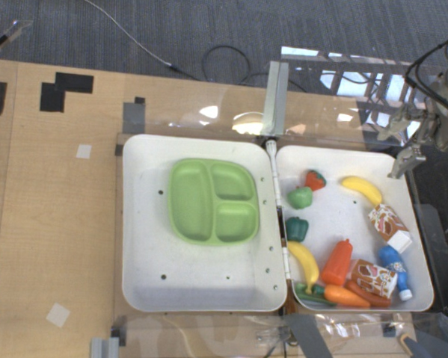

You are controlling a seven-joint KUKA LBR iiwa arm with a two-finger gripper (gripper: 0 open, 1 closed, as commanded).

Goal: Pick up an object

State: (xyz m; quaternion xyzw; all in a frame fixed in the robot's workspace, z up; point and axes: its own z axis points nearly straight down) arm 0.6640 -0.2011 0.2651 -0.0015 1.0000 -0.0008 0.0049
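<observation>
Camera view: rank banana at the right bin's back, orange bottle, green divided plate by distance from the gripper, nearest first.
Gripper sits at the right bin's back right corner.
1. Banana, right bin, back.
2. Orange bottle, right bin, front middle.
3. Green divided plate, left bin.

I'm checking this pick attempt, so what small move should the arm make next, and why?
Probably swing the tool left and down over the right bin, toward the banana nearest it. The tool sits at the bin's upper right corner, outside the rim, and the banana lies apart from the other toys.
</observation>
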